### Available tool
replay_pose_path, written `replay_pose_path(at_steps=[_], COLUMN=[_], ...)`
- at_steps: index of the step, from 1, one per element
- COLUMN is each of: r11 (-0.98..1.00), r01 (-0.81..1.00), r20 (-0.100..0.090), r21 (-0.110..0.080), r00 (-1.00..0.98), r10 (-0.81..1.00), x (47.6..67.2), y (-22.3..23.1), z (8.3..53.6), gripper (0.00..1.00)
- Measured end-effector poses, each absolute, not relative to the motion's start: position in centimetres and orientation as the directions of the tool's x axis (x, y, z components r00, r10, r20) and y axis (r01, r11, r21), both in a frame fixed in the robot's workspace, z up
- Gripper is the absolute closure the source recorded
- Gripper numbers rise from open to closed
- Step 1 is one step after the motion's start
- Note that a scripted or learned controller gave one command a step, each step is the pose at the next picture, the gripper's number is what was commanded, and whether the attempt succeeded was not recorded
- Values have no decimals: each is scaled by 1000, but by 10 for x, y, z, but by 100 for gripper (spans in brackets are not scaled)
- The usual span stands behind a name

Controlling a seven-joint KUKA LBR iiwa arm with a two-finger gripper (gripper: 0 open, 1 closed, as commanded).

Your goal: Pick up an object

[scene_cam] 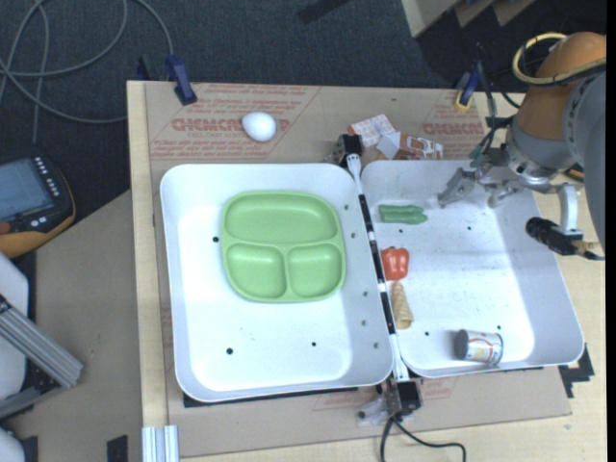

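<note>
Two white bins side by side on a cardboard-covered bench. Left bin [192,354] holds a green divided plate [284,245], three compartments, sitting flat toward the bin's upper middle. Right bin [520,296] holds the loose items: a green bean-pod-shaped toy [401,215] near its top left, a red pepper [395,262] just below that against the left wall, a tan cone-shaped piece [400,305] right under the pepper, also along the divider, and a small can [478,346] lying on its side near the bottom edge, dark end pointing left. All four items are apart from the gripper.

Arm comes in from the right, orange band [568,61] at the upper right corner, grey wrist below it. Gripper [476,183] sits over the top of the right bin, near the back rim, well to the right of the green pod. Metal fingers [454,191] are spread apart, nothing between them, so it's released and empty.

Off the bins: a white egg-shaped object [258,125] on the cardboard above the left bin, some crumpled wrappers [390,138] at the top between the two bins, blue clamps [180,80] at the bench's back corners. A black handheld device [29,192] on the floor at left, cables looped above it.
</note>
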State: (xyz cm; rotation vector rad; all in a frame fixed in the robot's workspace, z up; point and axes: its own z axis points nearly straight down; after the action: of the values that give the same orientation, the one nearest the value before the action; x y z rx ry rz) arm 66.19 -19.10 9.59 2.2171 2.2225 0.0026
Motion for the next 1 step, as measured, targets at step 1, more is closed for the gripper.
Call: replay_pose_path(at_steps=[1], r11=[1], r01=[1000], r20=[1], r21=[-1], r00=[0], r10=[1000], x=[555], y=[-149], z=[110], gripper=[0])
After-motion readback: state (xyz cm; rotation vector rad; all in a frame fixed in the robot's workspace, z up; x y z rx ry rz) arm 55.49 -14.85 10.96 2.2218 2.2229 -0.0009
